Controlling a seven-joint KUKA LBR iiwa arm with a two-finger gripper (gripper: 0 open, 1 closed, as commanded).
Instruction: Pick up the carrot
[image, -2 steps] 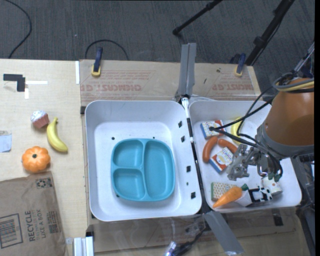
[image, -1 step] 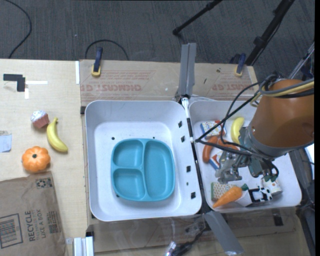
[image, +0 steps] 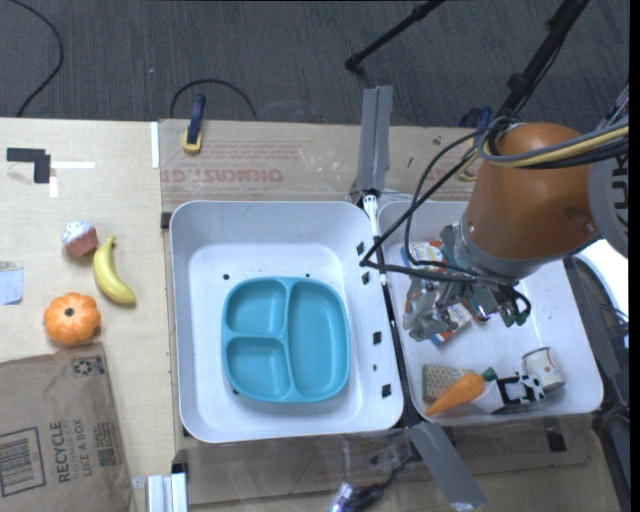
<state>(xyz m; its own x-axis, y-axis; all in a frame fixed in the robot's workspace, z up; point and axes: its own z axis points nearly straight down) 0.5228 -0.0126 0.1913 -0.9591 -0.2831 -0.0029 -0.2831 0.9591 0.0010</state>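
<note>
Camera view: carrot (image: 454, 391) lies below the fingers (image: 432, 322), apart.

The brown paper bag (image: 55, 430) reads "RECYCLE LIKE A"; the cardboard sheet's (image: 270, 158) print is upside down and unclear.

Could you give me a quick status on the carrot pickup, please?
Gripper low in right bin, above carrot. Carrot lying free at front wall, beside sponge. Nothing covering it.

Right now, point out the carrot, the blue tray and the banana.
carrot (image: 455, 392): camera view, middle of its orange body.
blue tray (image: 287, 340): camera view, the divider between compartments.
banana (image: 110, 274): camera view, middle of its curve.
</note>
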